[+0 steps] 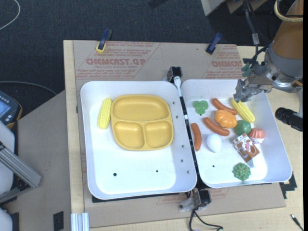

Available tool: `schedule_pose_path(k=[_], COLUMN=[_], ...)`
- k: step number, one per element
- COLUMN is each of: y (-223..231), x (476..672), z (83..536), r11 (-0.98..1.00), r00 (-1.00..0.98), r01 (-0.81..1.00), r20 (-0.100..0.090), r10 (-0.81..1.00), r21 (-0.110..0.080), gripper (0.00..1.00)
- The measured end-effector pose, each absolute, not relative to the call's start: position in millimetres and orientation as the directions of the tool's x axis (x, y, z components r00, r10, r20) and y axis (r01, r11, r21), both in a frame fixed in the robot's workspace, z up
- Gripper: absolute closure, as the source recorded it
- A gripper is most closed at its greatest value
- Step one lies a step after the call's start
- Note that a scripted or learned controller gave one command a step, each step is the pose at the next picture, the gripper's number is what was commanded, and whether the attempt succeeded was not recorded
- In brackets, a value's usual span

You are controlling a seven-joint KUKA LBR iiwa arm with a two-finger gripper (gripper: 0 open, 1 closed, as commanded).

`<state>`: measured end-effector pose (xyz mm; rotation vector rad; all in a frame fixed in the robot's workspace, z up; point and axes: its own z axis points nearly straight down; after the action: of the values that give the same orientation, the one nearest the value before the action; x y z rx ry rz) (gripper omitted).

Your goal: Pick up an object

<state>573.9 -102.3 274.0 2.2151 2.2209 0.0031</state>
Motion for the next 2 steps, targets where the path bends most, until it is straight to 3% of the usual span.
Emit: schedule_pose_path(k=[1,2], y=[-29,45], x=[670.4,634.7], z=[247,236], r11=[0.009,0.008], r00=[-0.009,-0.008], r01=[1.000,1.000], r20=[0.001,0.003], r10=[1.000,1.000], r21=[0.007,-0.005], gripper=[1.00,1.00])
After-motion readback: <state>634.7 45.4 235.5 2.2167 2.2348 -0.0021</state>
